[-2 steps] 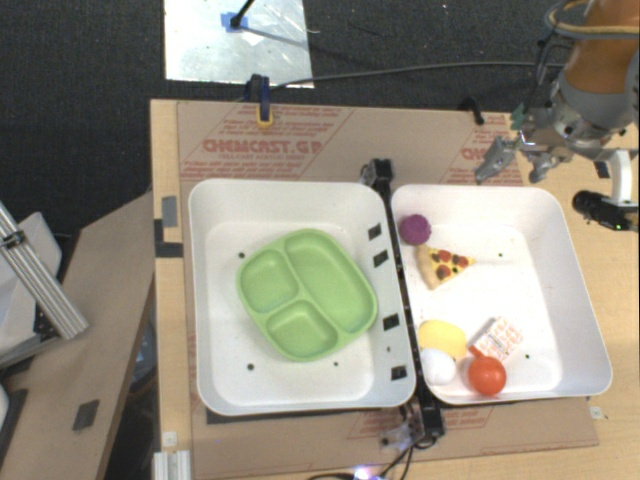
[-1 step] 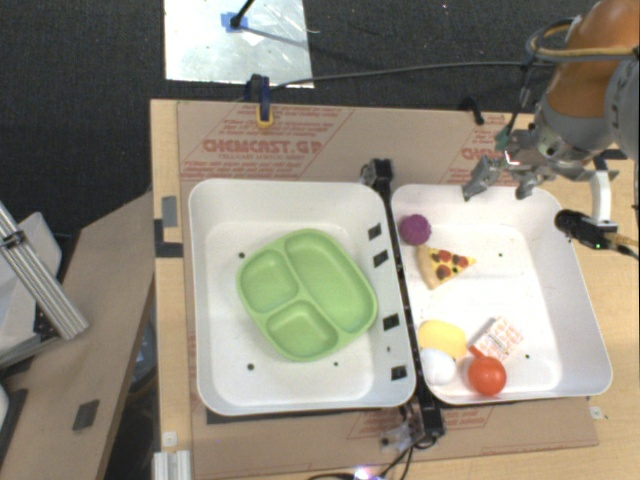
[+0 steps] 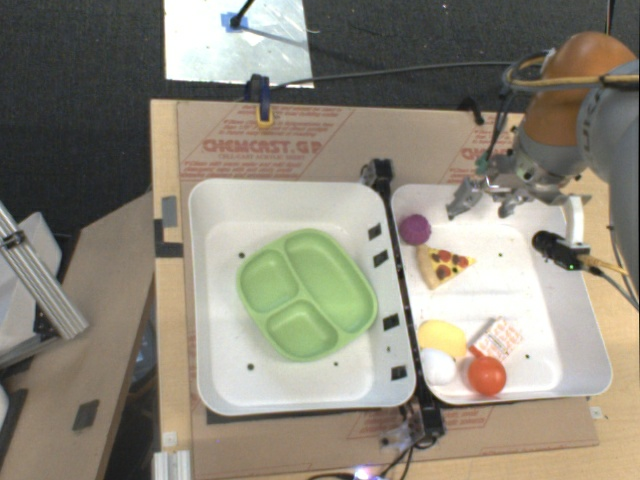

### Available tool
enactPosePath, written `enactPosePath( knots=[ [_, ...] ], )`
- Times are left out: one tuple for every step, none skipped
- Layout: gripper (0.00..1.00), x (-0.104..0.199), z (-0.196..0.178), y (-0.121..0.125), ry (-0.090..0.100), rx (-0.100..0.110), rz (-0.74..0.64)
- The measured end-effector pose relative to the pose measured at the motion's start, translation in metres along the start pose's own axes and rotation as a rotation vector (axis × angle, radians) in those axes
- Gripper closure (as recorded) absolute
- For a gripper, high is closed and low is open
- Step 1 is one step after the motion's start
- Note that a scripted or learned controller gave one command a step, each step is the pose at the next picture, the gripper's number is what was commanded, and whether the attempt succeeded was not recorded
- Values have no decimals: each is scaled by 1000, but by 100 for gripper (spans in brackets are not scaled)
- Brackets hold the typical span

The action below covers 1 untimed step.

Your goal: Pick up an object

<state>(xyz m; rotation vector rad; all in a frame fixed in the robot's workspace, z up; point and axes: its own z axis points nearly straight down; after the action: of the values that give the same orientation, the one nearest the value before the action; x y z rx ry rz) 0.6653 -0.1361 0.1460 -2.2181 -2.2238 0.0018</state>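
Nearest of all, a red ball point(image 3: 487, 376) is seen at the front of the right bin point(image 3: 570, 338), well below the pizza slice point(image 3: 443, 265). Just beside it a white ball point(image 3: 437, 366) is found, also below the pizza slice. The white ball is touched by a yellow lump point(image 3: 443, 337), which lies between it and the pizza slice. Whether the yellow lump is a lemon cannot be told. A small red and white packet point(image 3: 497, 337) is laid below the pizza slice and to its right, very close to the red ball. Whether the two touch cannot be told, and the print on the packet is too small to be read. A purple ball point(image 3: 415, 229) is set just above the pizza slice and a little to its left.

The claw point(image 3: 485, 204) is held above the pizza slice and to its right, over the back part of the right bin. Its two fingers point(image 3: 462, 203) are seen spread apart, and nothing is held between them. The fingertips are grey and hard to make out. The arm point(image 3: 585, 118) is cut off by the right edge of the picture. None of the things has been picked up yet.

Well to the left of the pizza slice, a green plate point(image 3: 305, 294) with three hollows is laid in the left bin point(image 3: 225, 368).
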Motion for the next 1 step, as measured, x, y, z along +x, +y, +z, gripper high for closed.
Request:
enactPosePath(
  knots=[
    [0, -1, 41, 1, 0, -1, 0]
  ],
)
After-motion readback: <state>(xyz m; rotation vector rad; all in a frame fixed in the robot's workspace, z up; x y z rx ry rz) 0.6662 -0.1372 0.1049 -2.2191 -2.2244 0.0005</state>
